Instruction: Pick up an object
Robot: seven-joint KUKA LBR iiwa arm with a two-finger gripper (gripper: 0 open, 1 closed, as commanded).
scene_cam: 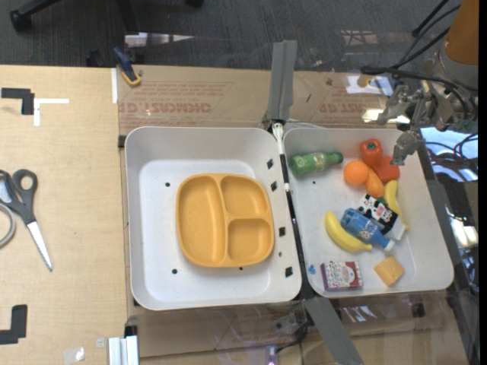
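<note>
Honestly, I cannot tell how the pincer [405,149] is set. Just beside it sits the red plastic tomato-like toy [371,149], touching a round orange fruit [355,172] below; a descent there risks nudging both.

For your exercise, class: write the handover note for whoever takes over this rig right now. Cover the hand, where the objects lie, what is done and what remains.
Hand: at the top right corner of the right bin, above the red and orange toys; nothing seen held, finger state unclear.
Right bin holds: green bottle, banana, blue bottle, small red box, yellow block.
Left bin: yellow divided plate.
Done: no pick visible yet.
Left: grasp and lift one object.
</note>
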